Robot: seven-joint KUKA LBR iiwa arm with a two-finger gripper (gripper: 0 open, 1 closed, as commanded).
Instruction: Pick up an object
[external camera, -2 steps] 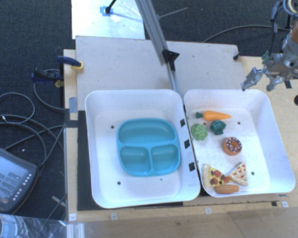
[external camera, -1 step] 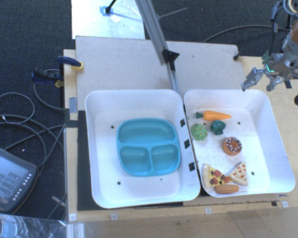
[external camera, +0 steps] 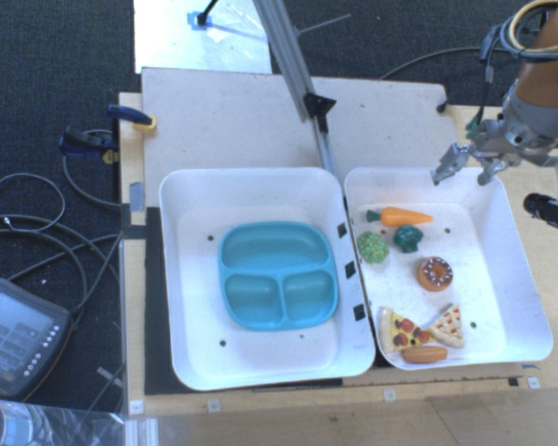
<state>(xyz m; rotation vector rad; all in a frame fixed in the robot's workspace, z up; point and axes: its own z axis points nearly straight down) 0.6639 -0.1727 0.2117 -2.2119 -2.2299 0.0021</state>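
Toys lie in the right bin (external camera: 511, 249) on the table (external camera: 260, 119), and I am up at its far edge. My end effector (external camera: 467, 165) hangs over the far rim with its two fingers spread wide, and there is nothing between them.

I think the carrot (external camera: 402, 216) is my best pick. It is the toy closest to me, at the far side of the bin. It lies flat and long, running left to right, with its green top on the left and its orange tip on the right.

Close by, on the near side of it, sit a light green veggie (external camera: 373, 246) and a dark green broccoli (external camera: 408, 239). A donut (external camera: 435, 273) is nearer the front. Two pizza slices (external camera: 446, 325) and a hot dog (external camera: 424, 352) lie at the near edge. A blue plate (external camera: 279, 275) rests in the left bin (external camera: 191, 277).

What could go wrong? If my fingers come down along the carrot and not across it, they may push it away. If I drop too low near the rim, I may bump the bin wall. I might also nudge the broccoli, since it sits so close.
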